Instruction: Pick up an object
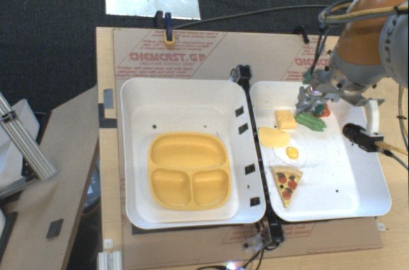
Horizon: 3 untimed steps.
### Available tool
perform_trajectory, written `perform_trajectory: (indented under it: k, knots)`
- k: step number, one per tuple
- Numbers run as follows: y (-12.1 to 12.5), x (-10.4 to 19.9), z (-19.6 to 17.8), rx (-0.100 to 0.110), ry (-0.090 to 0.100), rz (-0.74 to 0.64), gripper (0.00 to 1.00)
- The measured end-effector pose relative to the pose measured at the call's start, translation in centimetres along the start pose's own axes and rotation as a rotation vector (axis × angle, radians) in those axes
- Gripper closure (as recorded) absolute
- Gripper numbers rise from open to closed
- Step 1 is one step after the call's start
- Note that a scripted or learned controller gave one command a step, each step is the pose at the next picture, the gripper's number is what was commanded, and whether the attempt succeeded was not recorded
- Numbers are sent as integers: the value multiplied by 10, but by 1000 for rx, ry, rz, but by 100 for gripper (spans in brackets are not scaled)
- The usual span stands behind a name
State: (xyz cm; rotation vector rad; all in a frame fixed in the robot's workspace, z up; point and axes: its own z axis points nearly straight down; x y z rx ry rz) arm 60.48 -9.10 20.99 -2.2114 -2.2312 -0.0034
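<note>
Green toy pod (311,121), long, glossy

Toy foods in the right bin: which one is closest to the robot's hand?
The green toy vegetable, lying at the back of the right bin just under the hand. The cheese block, fried egg and pizza slice lie progressively farther forward.

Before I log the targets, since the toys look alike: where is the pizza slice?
The pizza slice lies in the right bin, near its front-left corner, just below the fried egg and beside the divider between bins.
</note>
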Motion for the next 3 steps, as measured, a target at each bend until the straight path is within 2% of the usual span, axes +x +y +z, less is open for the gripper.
perform_trajectory:
  k: [1, 2, 3]
  knots:
    - [-2, 57, -14, -1, 1, -2, 100]
    - [-9, 114, -7, 1, 1, -1, 100]
    - [-12, 177, -16, 0, 2, -2, 100]
